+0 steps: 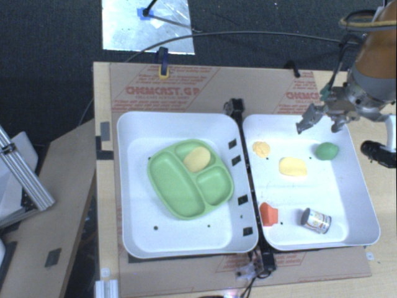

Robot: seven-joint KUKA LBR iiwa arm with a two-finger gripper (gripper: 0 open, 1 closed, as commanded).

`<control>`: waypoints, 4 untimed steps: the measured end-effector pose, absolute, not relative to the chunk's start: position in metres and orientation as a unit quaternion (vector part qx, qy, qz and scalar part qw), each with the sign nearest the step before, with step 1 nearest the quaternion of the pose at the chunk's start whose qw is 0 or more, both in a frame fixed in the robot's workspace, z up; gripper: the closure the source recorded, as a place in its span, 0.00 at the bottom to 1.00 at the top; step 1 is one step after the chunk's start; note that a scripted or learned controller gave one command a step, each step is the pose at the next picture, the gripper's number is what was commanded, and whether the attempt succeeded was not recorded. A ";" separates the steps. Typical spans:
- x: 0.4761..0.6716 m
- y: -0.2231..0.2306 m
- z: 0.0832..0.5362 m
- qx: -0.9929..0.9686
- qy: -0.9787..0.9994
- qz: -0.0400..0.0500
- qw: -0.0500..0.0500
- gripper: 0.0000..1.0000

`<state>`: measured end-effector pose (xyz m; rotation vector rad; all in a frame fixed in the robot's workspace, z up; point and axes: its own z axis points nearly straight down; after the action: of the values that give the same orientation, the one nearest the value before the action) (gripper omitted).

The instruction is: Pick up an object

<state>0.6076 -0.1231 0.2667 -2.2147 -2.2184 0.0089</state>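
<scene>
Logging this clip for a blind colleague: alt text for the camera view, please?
The gripper hangs open over the right bin, holding nothing, above a green ball, two yellow pieces, a red piece and a can. In the left bin, a green tray holds a yellow piece.

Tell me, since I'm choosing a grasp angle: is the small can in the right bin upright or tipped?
Tipped. The can lies on its side on the right bin floor, one round end facing left.

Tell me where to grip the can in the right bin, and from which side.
The can lies on its side, away from the bin's walls. Probably best to come straight down and close the gripper across its round body at mid-length, not on the ends.
</scene>
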 end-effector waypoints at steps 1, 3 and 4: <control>0.610 -0.123 0.273 -0.706 -0.708 0.000 -0.001 0.00; 0.607 -0.106 0.168 -0.705 -0.709 0.001 0.001 0.00; 0.610 -0.112 0.123 -0.707 -0.708 0.001 0.001 0.00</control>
<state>0.6098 -0.1123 0.1234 -2.2189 -2.2218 0.0022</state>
